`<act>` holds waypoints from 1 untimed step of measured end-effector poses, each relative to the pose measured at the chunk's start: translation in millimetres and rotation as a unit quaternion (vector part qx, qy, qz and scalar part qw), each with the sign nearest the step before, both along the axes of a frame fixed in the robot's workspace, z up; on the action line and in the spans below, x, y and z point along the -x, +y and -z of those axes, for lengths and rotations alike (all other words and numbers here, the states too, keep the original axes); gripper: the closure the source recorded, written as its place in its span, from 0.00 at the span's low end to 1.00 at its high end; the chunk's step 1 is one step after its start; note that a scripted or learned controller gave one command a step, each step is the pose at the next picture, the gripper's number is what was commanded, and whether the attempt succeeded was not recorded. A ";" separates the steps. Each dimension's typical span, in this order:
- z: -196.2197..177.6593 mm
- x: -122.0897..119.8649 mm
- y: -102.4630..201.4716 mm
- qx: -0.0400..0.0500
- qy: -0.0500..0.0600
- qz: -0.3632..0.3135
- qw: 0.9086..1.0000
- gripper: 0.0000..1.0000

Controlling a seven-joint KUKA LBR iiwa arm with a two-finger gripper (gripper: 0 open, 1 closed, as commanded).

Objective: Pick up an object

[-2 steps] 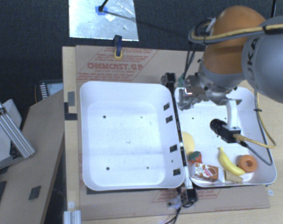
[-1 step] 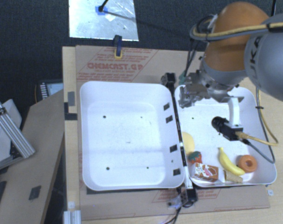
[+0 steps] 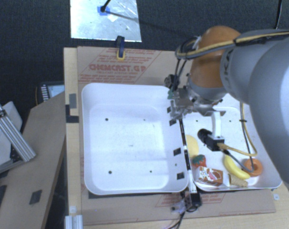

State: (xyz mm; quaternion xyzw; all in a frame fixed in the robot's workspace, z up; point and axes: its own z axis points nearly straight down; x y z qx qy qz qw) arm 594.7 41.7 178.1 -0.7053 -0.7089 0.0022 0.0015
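Nearest me, a yellow curved plastic banana (image 3: 235,167) lies at the near end of the shallow white bin (image 3: 232,128) on the view's right. The claw (image 3: 181,106) hangs over that bin's far left corner. I cannot tell whether it is spread or pressed together. I judge the banana to lie nearward and rightward of it, with its long axis slanting.

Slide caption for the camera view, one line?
KUKA iiwa arm poised over the right-hand bin, which contains a banana, an orange ring and a small packet.
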 end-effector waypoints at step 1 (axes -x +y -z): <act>-17.0 -1.3 -0.2 -0.001 -0.004 -0.001 1.000 1.00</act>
